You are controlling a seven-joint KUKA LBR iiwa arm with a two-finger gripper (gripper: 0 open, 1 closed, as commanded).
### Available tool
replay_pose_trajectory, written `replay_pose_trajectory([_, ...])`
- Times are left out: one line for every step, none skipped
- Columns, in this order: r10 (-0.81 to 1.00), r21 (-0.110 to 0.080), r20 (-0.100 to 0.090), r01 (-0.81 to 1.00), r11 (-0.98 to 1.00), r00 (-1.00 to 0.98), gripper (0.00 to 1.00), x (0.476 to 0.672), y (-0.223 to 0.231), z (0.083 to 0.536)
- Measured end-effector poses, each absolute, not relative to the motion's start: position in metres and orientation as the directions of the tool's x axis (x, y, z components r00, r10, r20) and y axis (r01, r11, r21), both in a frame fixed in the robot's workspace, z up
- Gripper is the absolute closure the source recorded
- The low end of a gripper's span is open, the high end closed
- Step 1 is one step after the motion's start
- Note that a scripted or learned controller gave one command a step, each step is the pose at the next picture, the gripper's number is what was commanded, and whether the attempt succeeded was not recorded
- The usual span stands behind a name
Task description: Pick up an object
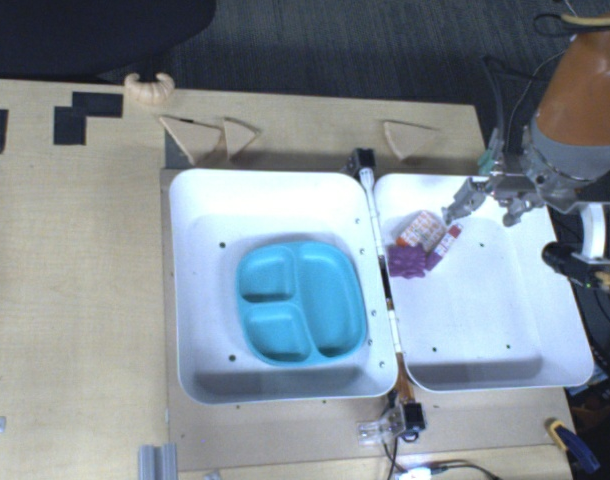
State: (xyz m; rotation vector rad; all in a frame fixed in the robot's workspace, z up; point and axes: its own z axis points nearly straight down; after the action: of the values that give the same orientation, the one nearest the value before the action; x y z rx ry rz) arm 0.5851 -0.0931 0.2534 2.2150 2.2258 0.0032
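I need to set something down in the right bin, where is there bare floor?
The right bin has bare floor across its near half and along its right wall. It is crowded at the far left, where the purple item and the small packet lie by the divider, with the gripper just beside them. The blue tray takes the left bin's middle.

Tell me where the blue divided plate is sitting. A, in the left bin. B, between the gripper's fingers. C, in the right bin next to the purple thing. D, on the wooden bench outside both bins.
A: the blue divided plate lies flat on the floor of the left bin, across the divider from the purple object in the right bin.
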Motion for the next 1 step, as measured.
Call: replay_pose_trajectory([1.0,0.001,-0.001,1.0,0.002,-0.002,0.0,0.5946,-0.1389,0.1805])
